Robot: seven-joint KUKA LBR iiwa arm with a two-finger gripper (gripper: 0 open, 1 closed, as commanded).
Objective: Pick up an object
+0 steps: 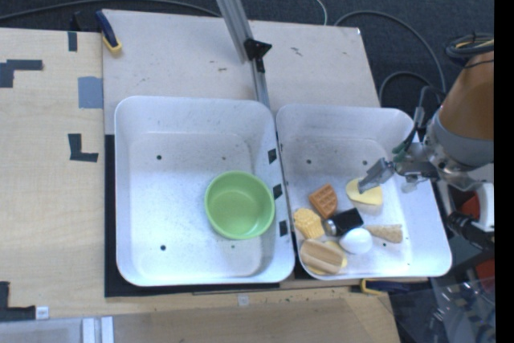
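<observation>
Sitting on the tabletop [185,60], two bins: left bin [136,173] holds green bowl [238,205]; right bin [418,245] holds food. Pincer [371,182] (finger state: cannot tell) over yellow piece [365,194], 3 o'clock of cracker [324,200].

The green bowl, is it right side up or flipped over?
Right side up. The green bowl sits in the left bin with its round rim facing up, so you can see down into its hollow inside.

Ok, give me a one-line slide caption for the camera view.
Gripper over the yellow piece in the right bin; green bowl in the left bin.
</observation>
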